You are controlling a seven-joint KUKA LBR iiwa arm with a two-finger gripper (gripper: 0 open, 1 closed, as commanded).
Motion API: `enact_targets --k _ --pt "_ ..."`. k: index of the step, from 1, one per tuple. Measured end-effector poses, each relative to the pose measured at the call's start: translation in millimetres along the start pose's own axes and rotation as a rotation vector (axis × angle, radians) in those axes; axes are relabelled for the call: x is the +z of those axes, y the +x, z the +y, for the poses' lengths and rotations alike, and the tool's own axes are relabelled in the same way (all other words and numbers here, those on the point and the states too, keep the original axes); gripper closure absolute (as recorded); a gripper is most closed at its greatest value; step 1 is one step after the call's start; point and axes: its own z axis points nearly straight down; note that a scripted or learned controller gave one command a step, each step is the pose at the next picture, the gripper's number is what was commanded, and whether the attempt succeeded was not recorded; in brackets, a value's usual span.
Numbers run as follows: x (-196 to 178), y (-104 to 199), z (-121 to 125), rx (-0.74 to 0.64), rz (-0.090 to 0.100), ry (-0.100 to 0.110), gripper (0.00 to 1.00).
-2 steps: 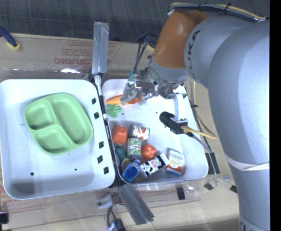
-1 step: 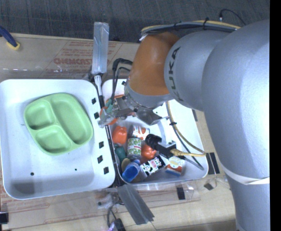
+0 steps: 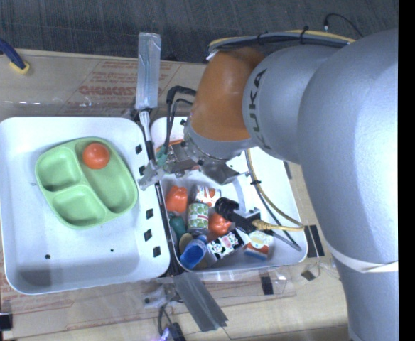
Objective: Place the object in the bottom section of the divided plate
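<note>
A green divided plate (image 3: 87, 183) lies in the left white bin (image 3: 23, 261). An orange-red ball (image 3: 95, 155) rests in the plate's upper right section; the two other sections hold nothing. My gripper (image 3: 168, 160) hangs below the orange wrist band (image 3: 222, 109), low over the top left corner of the right bin (image 3: 293, 204), close to the wall between the bins. A small teal piece shows at its tip. The wrist hides the fingers.
Below the gripper, the right bin holds several packed items: an orange fruit (image 3: 178, 199), a green-labelled can (image 3: 198, 219), a red tomato (image 3: 219, 224), a blue cup (image 3: 192, 253), a black-and-white carton (image 3: 225, 246). A yellow cable (image 3: 278, 226) trails across them.
</note>
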Motion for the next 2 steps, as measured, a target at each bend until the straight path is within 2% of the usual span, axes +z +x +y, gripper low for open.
enact_targets --k 1,2 --pt "0 50 3 0.163 -0.001 -0.001 0.00" --pt "-53 60 22 0.116 -0.001 -0.004 0.00"
